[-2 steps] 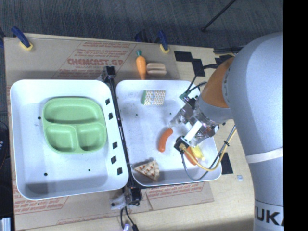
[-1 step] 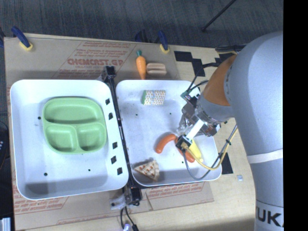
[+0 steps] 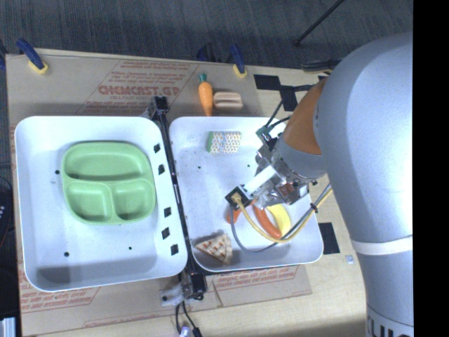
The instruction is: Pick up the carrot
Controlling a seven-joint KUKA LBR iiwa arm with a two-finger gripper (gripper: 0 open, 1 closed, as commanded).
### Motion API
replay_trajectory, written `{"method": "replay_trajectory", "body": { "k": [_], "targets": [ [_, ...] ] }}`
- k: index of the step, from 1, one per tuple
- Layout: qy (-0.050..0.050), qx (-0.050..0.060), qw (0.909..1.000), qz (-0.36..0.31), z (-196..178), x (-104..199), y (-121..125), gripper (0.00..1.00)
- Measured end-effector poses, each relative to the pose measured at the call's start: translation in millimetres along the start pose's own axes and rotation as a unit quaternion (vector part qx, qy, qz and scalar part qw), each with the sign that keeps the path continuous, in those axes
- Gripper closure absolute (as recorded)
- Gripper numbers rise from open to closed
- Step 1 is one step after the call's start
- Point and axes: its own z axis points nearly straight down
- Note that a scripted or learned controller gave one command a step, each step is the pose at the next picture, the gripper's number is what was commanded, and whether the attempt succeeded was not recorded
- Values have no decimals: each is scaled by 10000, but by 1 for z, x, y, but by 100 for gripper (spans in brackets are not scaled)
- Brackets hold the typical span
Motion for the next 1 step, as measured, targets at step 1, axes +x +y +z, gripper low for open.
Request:
{"method": "replay_trajectory", "body": {
  "k": [1],
  "targets": [
    [12,-17,9990,-452,-97,19,20,100]
  ]
}}
